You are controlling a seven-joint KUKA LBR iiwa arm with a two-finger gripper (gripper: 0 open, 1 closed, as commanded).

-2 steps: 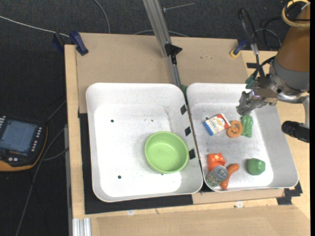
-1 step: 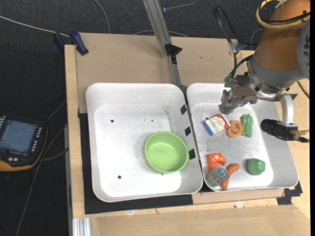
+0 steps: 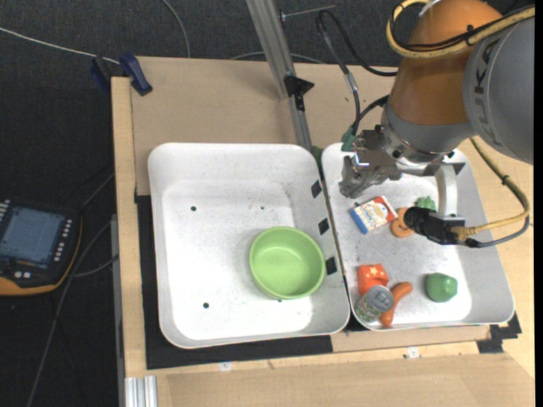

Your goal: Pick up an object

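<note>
Two shallow white bins are seen side by side on the desk (image 3: 212, 100). In the left bin (image 3: 195, 227) a green bowl (image 3: 287, 263) is set upright near the lower right corner, close to the wall shared with the other bin. The right bin (image 3: 488, 270) is reached from the right by the grey arm, whose orange band (image 3: 437, 53) is seen above the wrist.

The gripper (image 3: 363, 176) is held low over the upper left part of the right bin, just above a small white and blue carton (image 3: 372, 214), which is tilted on the bin floor. Nothing is seen between the jaws, and whether they are wide or narrow cannot be told, since they are viewed from above and partly masked by the wrist.

Just right of the carton, an orange piece (image 3: 400, 225) and a small green item (image 3: 425, 203) are partly covered by a black fitting with a yellow cable (image 3: 433, 225). Lower in the same bin, an orange-red block (image 3: 372, 275) is found beside a round grey-lidded object (image 3: 375, 299), an orange carrot-like piece (image 3: 395, 299) touches that object, and a green rounded object (image 3: 440, 287) lies apart to the right.

A handheld control pendant (image 3: 34, 244) rests on the dark floor left of the desk.
</note>
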